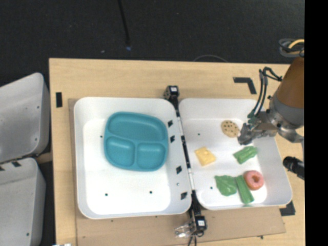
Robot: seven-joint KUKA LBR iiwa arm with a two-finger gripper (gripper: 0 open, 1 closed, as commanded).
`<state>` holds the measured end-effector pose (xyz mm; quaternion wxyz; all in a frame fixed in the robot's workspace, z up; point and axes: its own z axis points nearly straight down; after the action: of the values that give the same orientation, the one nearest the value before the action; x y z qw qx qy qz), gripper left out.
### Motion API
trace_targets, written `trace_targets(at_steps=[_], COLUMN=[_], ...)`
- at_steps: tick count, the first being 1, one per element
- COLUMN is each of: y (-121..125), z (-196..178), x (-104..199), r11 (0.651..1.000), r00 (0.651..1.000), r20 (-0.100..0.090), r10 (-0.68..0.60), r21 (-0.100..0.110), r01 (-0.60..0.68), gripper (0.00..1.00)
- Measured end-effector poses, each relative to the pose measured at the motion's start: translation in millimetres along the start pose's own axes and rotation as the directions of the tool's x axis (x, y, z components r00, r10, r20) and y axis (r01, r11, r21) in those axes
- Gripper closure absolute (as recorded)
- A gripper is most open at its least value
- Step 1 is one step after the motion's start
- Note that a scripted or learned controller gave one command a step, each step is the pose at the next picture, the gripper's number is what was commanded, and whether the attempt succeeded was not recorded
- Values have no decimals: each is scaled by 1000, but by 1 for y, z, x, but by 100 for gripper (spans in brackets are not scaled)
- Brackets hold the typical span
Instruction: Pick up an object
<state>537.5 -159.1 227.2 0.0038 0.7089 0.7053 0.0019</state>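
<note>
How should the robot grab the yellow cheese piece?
Probably from straight above, pinching the yellow cheese piece across its narrower width. It lies flat on the right bin floor with bare space all round, so the hand can come down either side.

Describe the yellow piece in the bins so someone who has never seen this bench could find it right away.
Look at the right-hand white bin, the one the arm reaches into, not the bin holding the teal divided plate. The yellow wedge lies near that bin's left side, just below the round speckled cookie. It is the only yellow item; its neighbours are green pieces and a pink ring.
</note>
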Motion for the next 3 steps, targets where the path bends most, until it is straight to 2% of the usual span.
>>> trace_targets(at_steps=[1,2,3], y=[6,8,0], z=[-46,-69,-55], x=[3,2,50], r11=[1000,1000,1000], r00=[1000,1000,1000], r20=[-1,-1,-3], r10=[-9,-10,-10], r21=[1,4,7], r01=[9,10,11], gripper=[100,100,100])
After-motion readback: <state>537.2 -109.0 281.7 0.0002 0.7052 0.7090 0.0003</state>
